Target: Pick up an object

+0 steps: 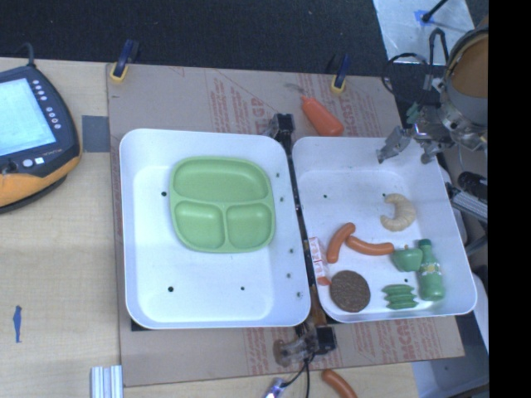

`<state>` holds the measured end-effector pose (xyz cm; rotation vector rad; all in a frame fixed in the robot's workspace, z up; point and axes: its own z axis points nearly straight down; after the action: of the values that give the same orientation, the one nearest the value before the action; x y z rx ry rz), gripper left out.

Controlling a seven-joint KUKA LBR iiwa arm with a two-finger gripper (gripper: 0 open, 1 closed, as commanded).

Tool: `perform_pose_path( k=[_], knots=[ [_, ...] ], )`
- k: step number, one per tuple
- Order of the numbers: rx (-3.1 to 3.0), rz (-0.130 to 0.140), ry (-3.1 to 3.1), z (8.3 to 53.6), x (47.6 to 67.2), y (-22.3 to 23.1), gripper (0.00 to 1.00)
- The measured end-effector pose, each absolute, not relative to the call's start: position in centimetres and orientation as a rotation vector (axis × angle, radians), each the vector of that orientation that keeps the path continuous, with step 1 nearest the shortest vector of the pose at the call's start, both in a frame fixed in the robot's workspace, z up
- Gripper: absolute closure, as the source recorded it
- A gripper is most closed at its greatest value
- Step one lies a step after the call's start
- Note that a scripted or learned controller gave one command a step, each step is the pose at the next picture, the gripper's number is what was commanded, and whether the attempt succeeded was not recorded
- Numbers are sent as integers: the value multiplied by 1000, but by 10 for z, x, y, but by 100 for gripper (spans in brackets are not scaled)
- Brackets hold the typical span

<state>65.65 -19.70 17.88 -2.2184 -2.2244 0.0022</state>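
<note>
Left bin (149, 222) bearing a green tray (222, 203); right bin (348, 172) crowded at five o'clock, sausages (358, 242) touching, so likely to slip or snag; gripper (412, 141) at one o'clock, fingers spread, holding nothing.

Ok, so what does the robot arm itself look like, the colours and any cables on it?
At the view's right edge, the arm shows a rounded orange band above a grey wrist of metal parts. Black cables loop beside it, above the wrist. The pincer is small, grey and metallic, with thin fingers, over the top rim of the right bin. No markings can be made out on it.
</note>
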Motion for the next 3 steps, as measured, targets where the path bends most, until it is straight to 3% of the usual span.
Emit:
perform_pose_path(
  k=[1, 2, 3],
  knots=[
    [-2211, 7, -2224, 91, 511, -156, 0],
    [-2208, 8, -2230, 101, 511, -157, 100],
    [-2215, 1, -2226, 192, 537, -88, 100]
  ],
)
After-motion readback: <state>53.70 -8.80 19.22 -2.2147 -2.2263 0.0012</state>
